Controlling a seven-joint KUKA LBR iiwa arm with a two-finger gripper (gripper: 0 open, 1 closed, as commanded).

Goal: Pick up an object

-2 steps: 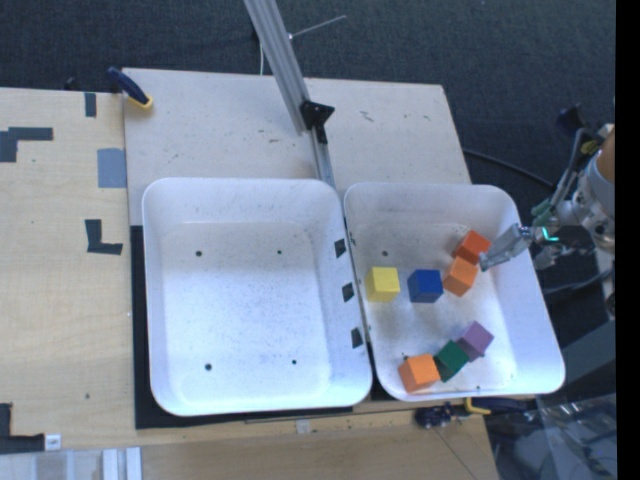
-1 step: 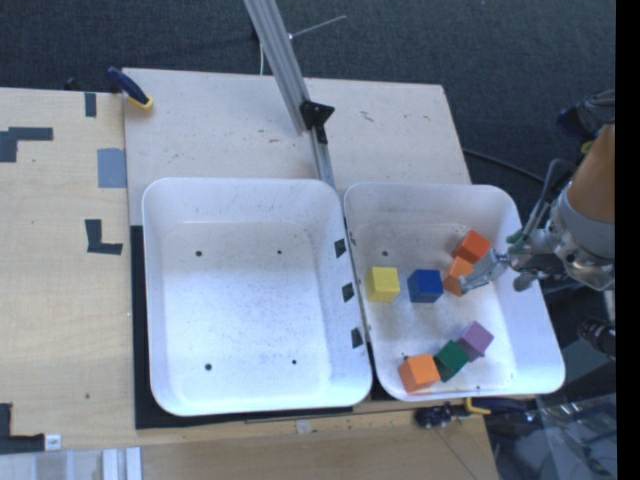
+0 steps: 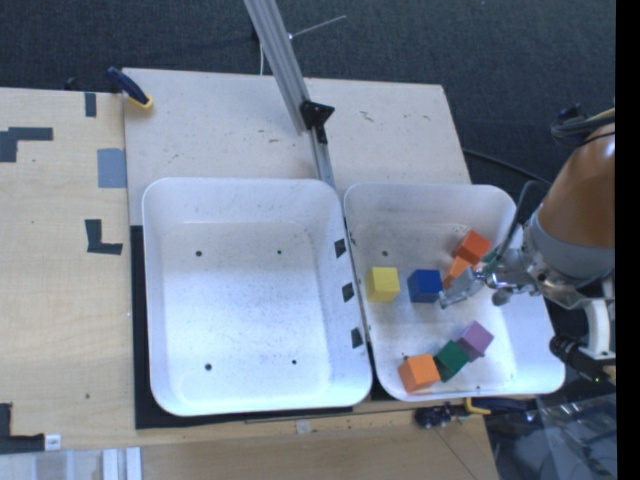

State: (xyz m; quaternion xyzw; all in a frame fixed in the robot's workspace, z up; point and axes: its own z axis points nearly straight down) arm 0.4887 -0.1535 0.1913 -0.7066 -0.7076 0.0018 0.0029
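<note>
Gripper [image 3: 462, 290] low beside blue cube [image 3: 424, 284], cube slightly skewed, no long axis, grip possibly unreadable

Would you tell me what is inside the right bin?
The right bin holds yellow, blue, purple, green and two orange blocks; the gripper hides whatever lies beneath.
</note>
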